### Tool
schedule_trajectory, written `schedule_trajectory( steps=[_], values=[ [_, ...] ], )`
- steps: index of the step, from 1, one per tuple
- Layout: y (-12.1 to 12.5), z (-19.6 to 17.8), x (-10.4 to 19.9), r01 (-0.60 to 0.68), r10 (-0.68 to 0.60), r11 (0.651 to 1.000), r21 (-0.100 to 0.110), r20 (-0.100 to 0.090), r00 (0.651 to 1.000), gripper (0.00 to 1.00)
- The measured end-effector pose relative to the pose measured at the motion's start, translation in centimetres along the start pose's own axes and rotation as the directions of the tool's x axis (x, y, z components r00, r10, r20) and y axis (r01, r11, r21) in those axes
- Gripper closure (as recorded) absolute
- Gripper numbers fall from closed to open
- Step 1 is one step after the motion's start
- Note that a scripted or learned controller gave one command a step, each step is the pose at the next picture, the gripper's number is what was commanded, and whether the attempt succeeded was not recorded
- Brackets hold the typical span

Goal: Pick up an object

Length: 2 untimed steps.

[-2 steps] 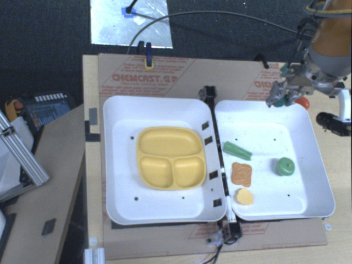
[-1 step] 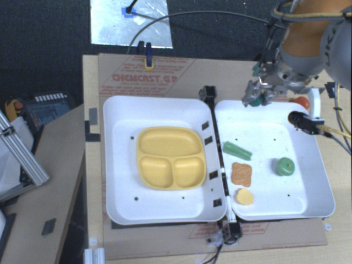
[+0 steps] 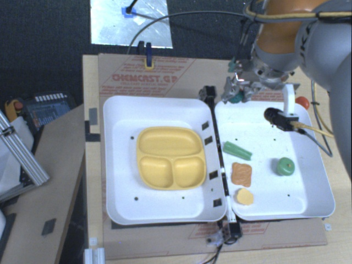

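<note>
The right bin (image 3: 313,199) holds a long green piece (image 3: 237,150), a brown flat piece (image 3: 241,174), a small yellow round piece (image 3: 245,197) and a green round piece (image 3: 285,166). My gripper (image 3: 237,92) hangs over the far left corner of this bin, close to the divider between the bins. It stands well away from all of these pieces, which lie nearer the front. The wrist hides what lies right under it.
In the left bin (image 3: 118,147) lies a yellow divided tray (image 3: 169,157). A small red object (image 3: 302,100) sits at the right bin's far edge. A black part with a yellow cable (image 3: 279,119) hangs from the arm over the right bin.
</note>
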<state>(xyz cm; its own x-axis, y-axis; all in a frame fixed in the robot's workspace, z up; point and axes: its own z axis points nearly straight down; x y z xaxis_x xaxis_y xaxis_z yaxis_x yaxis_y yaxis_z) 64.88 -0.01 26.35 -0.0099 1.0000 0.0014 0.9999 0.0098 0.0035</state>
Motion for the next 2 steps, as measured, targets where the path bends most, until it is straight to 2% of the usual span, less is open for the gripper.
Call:
schedule_trajectory(
  steps=[1, 2],
  values=[
    [0.6, 2.3, 4.9, -0.001, 0.001, 1.0, 0.003, -0.001, 1.0, 1.0],
    [0.8, 2.5, 9.3, -0.001, 0.001, 1.0, 0.002, -0.001, 1.0, 1.0]
  ],
)
